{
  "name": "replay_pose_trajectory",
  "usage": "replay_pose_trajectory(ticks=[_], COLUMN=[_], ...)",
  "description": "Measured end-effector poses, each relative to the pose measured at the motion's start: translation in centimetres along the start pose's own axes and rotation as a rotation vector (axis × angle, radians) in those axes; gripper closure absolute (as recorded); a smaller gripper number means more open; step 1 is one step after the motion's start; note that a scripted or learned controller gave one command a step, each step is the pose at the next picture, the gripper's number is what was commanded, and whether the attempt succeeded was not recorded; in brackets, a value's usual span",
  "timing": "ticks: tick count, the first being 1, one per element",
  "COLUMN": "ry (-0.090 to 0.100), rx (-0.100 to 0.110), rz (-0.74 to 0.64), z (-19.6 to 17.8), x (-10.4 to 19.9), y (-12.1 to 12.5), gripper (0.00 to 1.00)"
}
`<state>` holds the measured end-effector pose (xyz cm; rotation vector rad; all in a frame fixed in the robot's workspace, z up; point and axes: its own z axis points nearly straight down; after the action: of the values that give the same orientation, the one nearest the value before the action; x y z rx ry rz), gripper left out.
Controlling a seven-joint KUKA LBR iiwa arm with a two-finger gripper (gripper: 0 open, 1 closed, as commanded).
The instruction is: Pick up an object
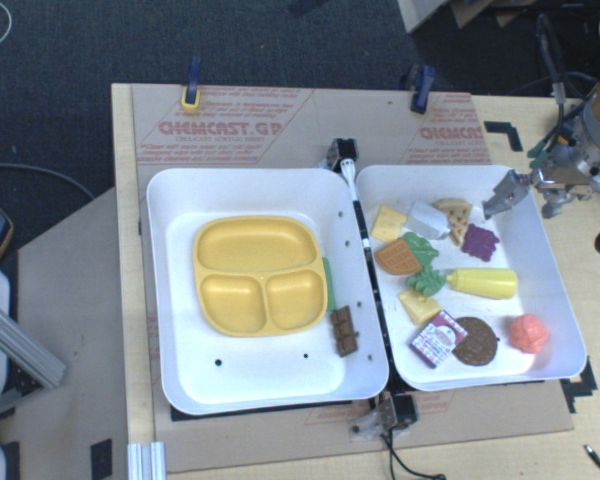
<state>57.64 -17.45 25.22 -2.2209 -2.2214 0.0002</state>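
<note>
Overhead, the gripper (521, 190) hovered at the right bin's (570, 313) far right edge, its jaws spread apart and grasping nothing. Toy foods, among them a yellow corn cob (483, 283), lay in that bin; a yellow divided tray (260, 274) sat in the left bin (170, 298).

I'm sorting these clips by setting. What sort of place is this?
Probably a robotics lab bench, not a kitchen. Two white bins sit on a clamped board; toy food such as a plastic corn cob lies in the right one, and a yellow divided plate in the left.
</note>
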Motion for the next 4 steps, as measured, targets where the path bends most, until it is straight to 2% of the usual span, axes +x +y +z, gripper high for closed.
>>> replay_pose_trajectory(ticks=[1,3,4], ry=[0.002,0.001,0.0], rx=[0.005,0.003,-0.001], rz=[0.0,0.0,0.001], z=[6.1,16.9,15.7], x=[0.4,0.7,0.7], y=[-0.3,0.6,0.7], gripper=[0.0,0.0,1.0])
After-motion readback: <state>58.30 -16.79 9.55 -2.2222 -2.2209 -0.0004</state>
